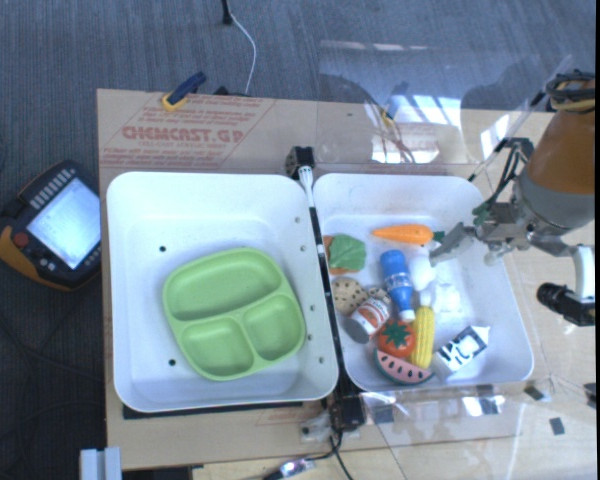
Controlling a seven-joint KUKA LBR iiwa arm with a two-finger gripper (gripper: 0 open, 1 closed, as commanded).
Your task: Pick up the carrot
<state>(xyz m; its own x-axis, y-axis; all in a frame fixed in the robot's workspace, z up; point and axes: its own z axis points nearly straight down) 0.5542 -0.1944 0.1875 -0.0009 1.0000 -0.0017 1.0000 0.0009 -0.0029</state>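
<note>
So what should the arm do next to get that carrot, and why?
Probably slide the hand a little leftward over the carrot and lower it. The hand sits just beside the carrot's right tip, in the right bin, with nothing between its fingers.

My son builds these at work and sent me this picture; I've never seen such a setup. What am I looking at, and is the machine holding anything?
One camera looks down at a slant on a bench with two white bins. The left bin holds a green divided plate. The right bin holds toy food: an orange carrot, a corn cob, a watermelon slice and a blue-and-white bottle. The robot arm reaches in from the right; its gripper sits beside the carrot, holding nothing.
</note>
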